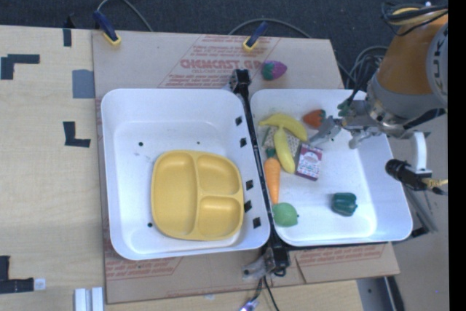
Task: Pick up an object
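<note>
The pincer (329,129) hangs low over the right white bin (378,222), its grip impossible to tell. Just beside it lie a red strawberry toy (314,117), yellow bananas (286,129) and a small maroon box (309,162).

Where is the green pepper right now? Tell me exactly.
The green pepper lies in the right bin, near its lower right corner, apart from the others; its nearest neighbours are the lime to its left and the small purple carton above-left.
</note>
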Available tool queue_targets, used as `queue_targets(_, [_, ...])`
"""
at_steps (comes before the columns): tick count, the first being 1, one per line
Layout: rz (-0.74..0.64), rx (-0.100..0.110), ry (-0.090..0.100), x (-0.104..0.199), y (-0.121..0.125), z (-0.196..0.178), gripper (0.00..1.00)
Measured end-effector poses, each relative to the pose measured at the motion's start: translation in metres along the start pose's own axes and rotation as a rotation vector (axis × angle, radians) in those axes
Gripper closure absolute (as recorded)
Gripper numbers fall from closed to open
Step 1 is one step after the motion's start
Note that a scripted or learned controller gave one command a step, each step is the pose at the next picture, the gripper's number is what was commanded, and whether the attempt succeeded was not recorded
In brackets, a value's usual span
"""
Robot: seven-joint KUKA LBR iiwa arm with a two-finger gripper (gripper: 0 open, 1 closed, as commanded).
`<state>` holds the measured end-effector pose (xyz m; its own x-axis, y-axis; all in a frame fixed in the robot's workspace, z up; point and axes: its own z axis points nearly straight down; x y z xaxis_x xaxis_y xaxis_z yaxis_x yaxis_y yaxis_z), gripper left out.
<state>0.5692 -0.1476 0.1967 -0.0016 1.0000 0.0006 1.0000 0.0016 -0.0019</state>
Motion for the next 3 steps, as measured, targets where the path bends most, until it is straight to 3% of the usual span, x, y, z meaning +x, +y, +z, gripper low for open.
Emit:
queue_targets(1, [0.003, -0.012, -0.008, 0.022, 0.034, 0.095, 0.0])
queue_targets(2, [0.002, -0.016, -0.007, 0.042, 0.09, 0.105, 0.0])
queue_targets(3, [0.001, -0.02, -0.007, 0.043, 0.091, 0.094, 1.0])
